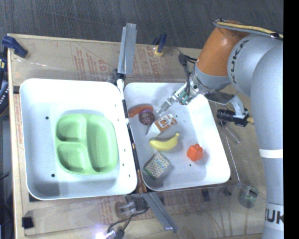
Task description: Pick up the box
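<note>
Beside a curved banana (165, 142), patterned box (157, 165).

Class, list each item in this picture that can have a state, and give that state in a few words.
Box: tilted, lying in right bin, not gripped.
Banana: lying flat.
Patterned pouch: lying near front wall.
Green tray: upright, compartments bare.
Gripper: above the box.
</note>
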Robot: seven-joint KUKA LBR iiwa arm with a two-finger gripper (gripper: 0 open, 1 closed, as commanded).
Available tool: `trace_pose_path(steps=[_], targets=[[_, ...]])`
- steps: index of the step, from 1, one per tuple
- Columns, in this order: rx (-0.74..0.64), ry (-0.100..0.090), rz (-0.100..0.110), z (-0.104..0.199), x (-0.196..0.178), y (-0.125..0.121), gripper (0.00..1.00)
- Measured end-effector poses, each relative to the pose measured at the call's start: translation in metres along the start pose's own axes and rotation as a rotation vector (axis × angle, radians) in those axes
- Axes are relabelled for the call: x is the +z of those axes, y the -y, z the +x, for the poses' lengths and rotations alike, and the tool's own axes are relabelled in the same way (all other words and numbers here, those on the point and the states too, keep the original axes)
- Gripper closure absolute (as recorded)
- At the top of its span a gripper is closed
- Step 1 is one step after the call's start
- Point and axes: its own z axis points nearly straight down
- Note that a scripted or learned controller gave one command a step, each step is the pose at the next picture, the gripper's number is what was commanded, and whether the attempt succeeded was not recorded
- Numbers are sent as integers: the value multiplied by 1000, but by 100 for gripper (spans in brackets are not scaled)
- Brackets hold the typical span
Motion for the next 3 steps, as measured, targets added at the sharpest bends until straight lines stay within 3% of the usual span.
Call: trace_pose_path(steps=[1, 2, 3], targets=[[164, 3, 4, 97, 52, 5, 0], [162, 1, 4, 97, 42, 4, 100], [418, -5, 6, 228, -47, 40, 100]])
